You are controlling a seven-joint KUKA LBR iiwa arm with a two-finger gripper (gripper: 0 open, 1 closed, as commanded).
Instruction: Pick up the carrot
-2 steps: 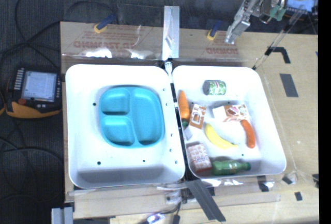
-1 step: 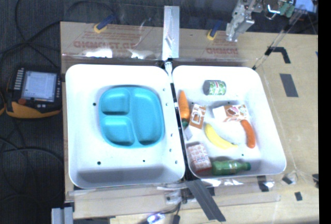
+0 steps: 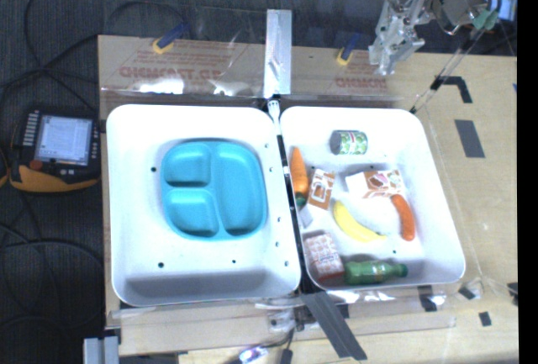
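The carrot (image 3: 298, 172) is a slim orange piece with a green end pointing toward the front. It lies along the left wall of the right bin (image 3: 437, 186), next to a small orange-and-white carton (image 3: 322, 188). My gripper (image 3: 391, 51) hangs well above and behind the right bin's back rim, over the cardboard at the upper right. It is far from the carrot, and nothing shows in it.
The right bin also holds a green-labelled can (image 3: 349, 142), a banana (image 3: 355, 222), an orange sausage (image 3: 406, 217), a white carton (image 3: 376, 182), a wrapped snack (image 3: 322, 250) and a green bottle (image 3: 374, 271). A blue divided tray (image 3: 210, 188) sits in the left bin (image 3: 134, 261).
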